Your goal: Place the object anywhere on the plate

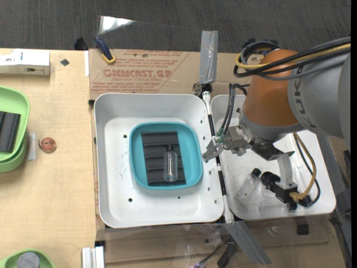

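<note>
1. Red print on the cardboard sheet (139,68) behind the bins is too blurred to read reliably.
2. Whether the gripper (215,148) grasps anything cannot be told; it hangs at the divide between the bins.
3. The arm (290,94) reaches over the right bin (321,205).
4. The clear object (170,166) lies on the teal plate (136,161) in the left bin (111,205).

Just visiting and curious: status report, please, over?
Gripper at the divider between bins, fingers unclear. Clear tube lying on dark insert in teal plate, left bin. Nothing blocking it. Over.
</note>
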Controlling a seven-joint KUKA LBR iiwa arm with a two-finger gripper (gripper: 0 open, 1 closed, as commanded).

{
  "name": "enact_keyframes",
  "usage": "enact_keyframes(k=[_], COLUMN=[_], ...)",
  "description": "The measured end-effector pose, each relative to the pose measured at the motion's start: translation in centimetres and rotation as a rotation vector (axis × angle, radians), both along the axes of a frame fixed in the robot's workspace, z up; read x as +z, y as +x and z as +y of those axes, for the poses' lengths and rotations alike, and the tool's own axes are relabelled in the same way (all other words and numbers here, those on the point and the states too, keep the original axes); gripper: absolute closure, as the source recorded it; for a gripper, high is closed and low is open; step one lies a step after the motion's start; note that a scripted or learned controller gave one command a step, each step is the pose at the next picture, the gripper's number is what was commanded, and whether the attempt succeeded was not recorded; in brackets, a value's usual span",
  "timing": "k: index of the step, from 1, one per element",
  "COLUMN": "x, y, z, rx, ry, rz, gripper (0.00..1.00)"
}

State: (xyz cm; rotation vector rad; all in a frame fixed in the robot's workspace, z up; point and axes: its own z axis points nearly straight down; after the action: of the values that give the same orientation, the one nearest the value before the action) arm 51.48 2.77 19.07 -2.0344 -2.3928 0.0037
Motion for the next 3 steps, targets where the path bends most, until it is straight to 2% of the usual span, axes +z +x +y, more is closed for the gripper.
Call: enact_keyframes(k=[3], x=[0.0], y=[0.0], z=[0.0], rx=[0.0], ry=[0.0], rz=[0.0], gripper=[0.0])
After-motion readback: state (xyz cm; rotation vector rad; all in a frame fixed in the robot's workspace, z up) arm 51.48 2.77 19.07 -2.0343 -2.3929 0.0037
